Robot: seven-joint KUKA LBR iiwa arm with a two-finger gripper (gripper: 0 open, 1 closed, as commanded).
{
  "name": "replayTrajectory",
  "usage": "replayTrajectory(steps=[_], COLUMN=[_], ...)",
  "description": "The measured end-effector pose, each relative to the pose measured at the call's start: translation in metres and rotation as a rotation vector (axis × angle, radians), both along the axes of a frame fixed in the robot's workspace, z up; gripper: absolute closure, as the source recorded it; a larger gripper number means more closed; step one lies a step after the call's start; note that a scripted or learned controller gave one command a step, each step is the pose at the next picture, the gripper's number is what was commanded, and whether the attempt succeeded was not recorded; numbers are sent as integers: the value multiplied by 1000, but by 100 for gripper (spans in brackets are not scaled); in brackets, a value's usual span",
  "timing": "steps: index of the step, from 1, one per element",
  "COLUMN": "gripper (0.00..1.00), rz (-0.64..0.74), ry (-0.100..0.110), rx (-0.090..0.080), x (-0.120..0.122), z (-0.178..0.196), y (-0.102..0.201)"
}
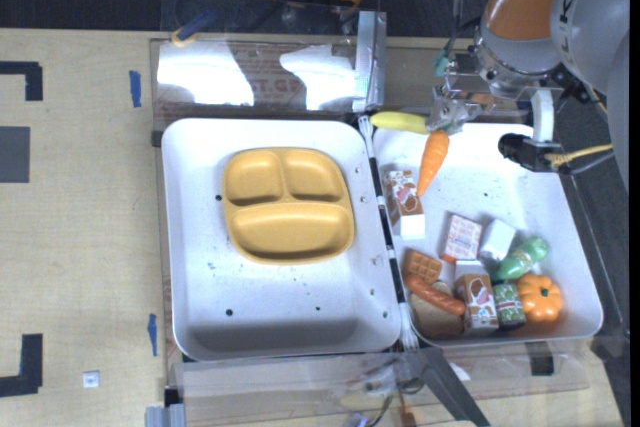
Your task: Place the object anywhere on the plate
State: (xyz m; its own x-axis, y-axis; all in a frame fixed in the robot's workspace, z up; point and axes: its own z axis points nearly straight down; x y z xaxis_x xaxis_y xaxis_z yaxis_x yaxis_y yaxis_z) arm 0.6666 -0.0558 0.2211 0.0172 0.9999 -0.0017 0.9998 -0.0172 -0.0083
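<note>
Hanging from my tool (452,113), the carrot (432,160) looks pinched only at its top end, over the right bin (575,245), tip pointing down toward the small carton (402,192). Thin grip, so the risk as I judge it: it swings or slips on the traverse. The divider (381,205) between the bins could clip the low tip. The yellow plate (288,202) sits in the left bin (190,245), well apart. A drop short lands it in the wrong bin.

Orange carrot (432,160) hanging tilted just below gripper (447,118), top pinched; yellow sectioned plate (289,202) well apart, left bin.
</note>
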Motion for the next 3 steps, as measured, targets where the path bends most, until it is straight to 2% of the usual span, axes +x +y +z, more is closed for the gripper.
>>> replayTrajectory(steps=[1,2,3], gripper=[100,100,0], rz=[235,126,126], ry=[1,-4,-4], rx=[4,2,2], x=[-1,0,0], z=[-40,11,11], y=[64,165,165])
